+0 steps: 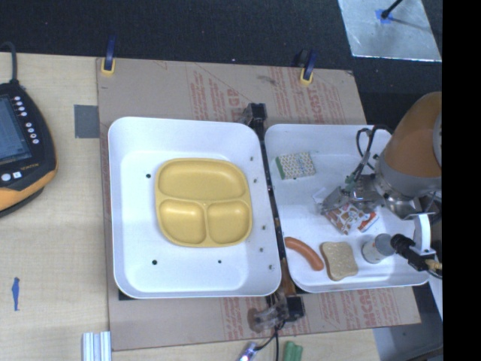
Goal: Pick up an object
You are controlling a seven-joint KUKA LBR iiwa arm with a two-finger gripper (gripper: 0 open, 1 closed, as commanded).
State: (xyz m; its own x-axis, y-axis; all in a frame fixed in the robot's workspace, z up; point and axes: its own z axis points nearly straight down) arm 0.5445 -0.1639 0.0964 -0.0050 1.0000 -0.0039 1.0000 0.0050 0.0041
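Camera view: two white bins stood side by side on the worktop. The left bin held one yellow divided plate. The right bin held four loose items: one sausage and one slice of bread near the front wall, just beside each other; one green-speckled packet toward the back; one crinkled wrapper in the middle. The hand sat low over the wrapper; its state could not be told. One teach pendant lay at far left.
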